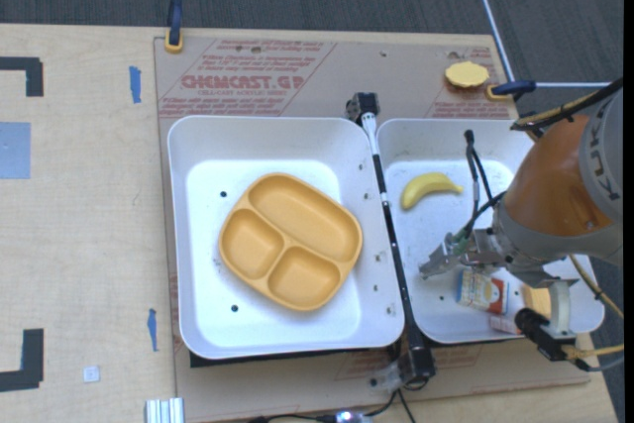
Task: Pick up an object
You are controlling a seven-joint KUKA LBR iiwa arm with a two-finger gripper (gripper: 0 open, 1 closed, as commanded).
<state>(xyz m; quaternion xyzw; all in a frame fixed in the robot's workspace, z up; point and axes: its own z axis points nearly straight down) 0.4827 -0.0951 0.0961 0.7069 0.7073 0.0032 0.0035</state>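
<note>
While I hover the gripper (pixel 443 260) low in the right bin (pixel 441 139), fingers spread and empty, the banana (pixel 430 189) lies just beyond: light, soft, slippery, so I'd pinch mid-curve

Fixed overhead camera, slanted down; both bins (pixel 188 213)

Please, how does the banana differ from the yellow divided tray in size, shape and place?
Size: the banana is far smaller than the divided tray.
Shape: the banana is a slim curved piece, while the tray is broad, rounded and split into three compartments.
Place: the banana lies in the right bin, near the gripper; the tray lies in the left bin, taking up much of its floor.
Both are yellowish; the tray is more orange.
</note>
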